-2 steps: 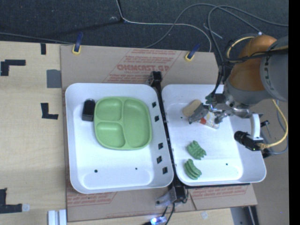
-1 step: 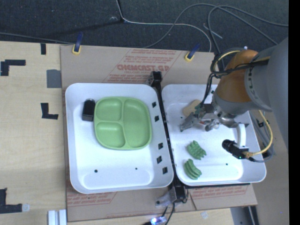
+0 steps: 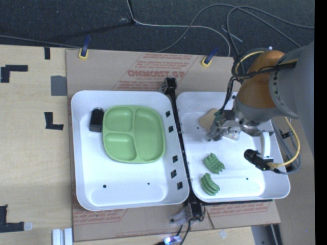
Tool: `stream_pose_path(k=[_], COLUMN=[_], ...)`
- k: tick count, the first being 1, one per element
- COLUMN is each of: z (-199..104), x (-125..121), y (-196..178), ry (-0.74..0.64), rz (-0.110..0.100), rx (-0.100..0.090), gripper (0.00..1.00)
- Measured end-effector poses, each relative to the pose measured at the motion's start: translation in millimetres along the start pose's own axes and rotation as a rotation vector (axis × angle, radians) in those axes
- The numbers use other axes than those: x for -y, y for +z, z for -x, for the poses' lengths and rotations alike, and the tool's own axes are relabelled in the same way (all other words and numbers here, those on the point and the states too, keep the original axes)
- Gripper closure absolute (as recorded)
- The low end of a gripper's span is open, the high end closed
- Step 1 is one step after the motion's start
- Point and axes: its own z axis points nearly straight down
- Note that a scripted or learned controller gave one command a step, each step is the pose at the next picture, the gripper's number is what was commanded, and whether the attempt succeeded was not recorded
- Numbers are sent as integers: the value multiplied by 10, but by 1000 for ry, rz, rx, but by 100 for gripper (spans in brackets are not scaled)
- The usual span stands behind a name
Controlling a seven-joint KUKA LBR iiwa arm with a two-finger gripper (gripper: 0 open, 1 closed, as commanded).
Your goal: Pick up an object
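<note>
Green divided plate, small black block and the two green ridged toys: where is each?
Green divided plate [image 3: 134, 135], camera view, centre ridge.
Small black block [image 3: 96, 120], camera view, top face.
Two green ridged toys [image 3: 214, 163], camera view, upper toy's middle.

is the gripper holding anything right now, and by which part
It cannot be told. The gripper sits low in the right bin by a tan object, but nothing is visibly between the jaws.

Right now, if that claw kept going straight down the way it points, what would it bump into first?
Probably the tan object lying just beside the gripper in the right bin, or the bin floor next to it. Depth is hard to judge from above. The green pieces lie nearer the camera, off that line.
</note>
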Motion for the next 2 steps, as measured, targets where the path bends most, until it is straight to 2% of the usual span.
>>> stream_pose_path(k=[2], z=[59], x=[65], y=[-1072], ry=[2], rz=[7], rx=[1], gripper=[100])
